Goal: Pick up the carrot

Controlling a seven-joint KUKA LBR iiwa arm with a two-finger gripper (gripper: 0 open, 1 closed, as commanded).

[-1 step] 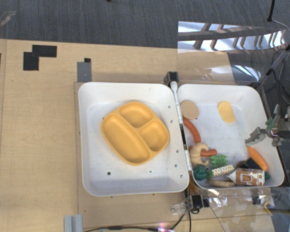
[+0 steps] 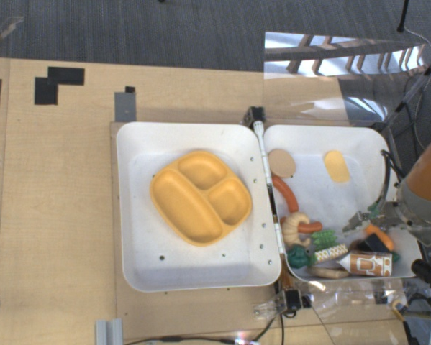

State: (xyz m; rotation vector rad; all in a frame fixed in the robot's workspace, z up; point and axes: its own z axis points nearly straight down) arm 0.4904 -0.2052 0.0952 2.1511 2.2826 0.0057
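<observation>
The carrot is a small orange piece at the right side of the right bin, lying just above a printed carton. My gripper reaches in from the right and sits low in the bin, right beside the carrot's upper left end. The grey arm with its orange band hangs over the bin's right wall. Whether the carrot is touched or gripped is unclear at this angle.
The right bin also holds a red sausage, a tan round cookie, a yellow chip, a croissant, green broccoli and a bread stick. A yellow divided plate lies in the left bin.
</observation>
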